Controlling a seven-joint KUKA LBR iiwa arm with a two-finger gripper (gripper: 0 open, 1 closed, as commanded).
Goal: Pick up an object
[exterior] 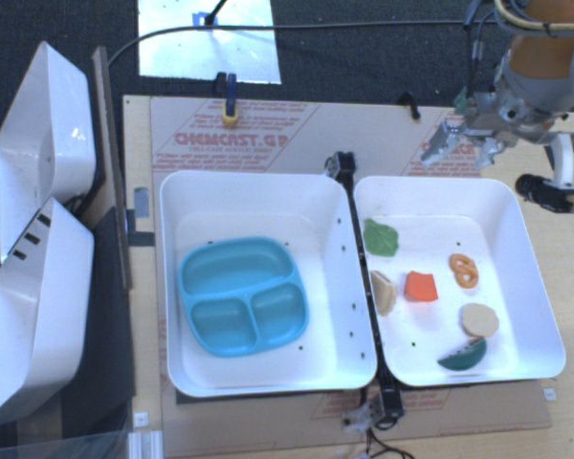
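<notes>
Overhead, end effector [462, 140] hangs released, fingers spread, beyond the right bin [531, 228]

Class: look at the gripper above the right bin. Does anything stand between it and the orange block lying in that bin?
Nothing visible does. The gripper hangs beyond the right white bin's far rim; the flat orange block lies uncovered, apart from its neighbours.

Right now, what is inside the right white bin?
Inside the right bin lie six small things, all apart: a green leaf piece, a tan wedge, an orange block, a pretzel, a beige round and a dark green slice. Nothing covers them.
</notes>
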